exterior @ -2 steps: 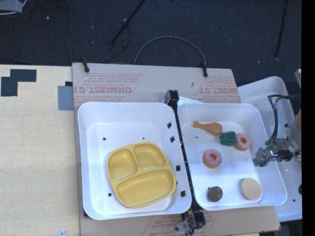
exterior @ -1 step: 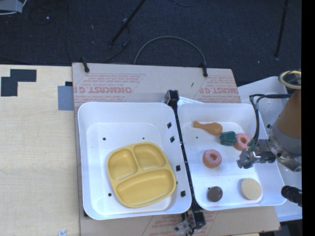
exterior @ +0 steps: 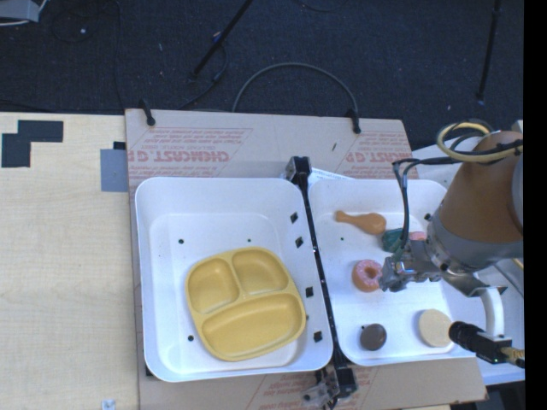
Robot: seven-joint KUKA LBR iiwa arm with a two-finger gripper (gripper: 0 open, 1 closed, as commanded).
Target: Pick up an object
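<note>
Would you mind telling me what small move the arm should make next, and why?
Probably ease the pincer slightly toward the pink donut and lower it: it sits just beside the donut's edge in the right bin, with nothing visibly between its tips.

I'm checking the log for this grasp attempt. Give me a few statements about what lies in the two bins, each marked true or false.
1. The yellow divided plate lies in the left bin. True.
2. The pink donut lies in the left bin. False: it is in the right bin.
3. The gripper is beside the donut. True.
4. The drumstick rests on the yellow plate. False: it lies on the right bin's floor.
5. A dark round object and a pale disc lie near the right bin's front edge. True.
</note>
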